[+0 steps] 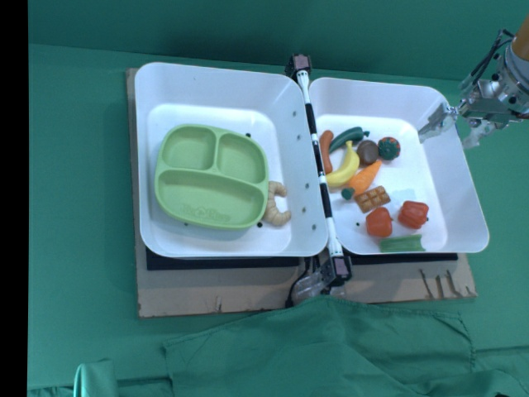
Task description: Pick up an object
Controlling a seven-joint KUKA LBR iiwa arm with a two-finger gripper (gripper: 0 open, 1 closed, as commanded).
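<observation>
The gripper hangs at the far right rim of the right bin, its two fingers spread apart with nothing between them — open and unloaded. All the likely targets sit in that right bin, packed toward the divider rail that runs between the two bins: a yellow banana just right of the rail, an orange carrot touching it, a green cucumber above, a brown round piece and a red-and-green strawberry-like piece beside that. Further from the rail lie a waffle block, two red peppers and a green pod near the bin's front edge. On the other side of the rail, the left bin carries a green divided plate with a croissant tucked against its right edge. Now the risks — that cluster by the rail is tight, so a descent onto the banana or carrot could land a finger on a neighbour and shove things aside rather than close around one piece. The rounded toys may squirt out of a pinch. The peppers stand more apart from the rest and look the safer pick, in my judgement; the pod lies close to the bin wall, where a finger could catch.
</observation>
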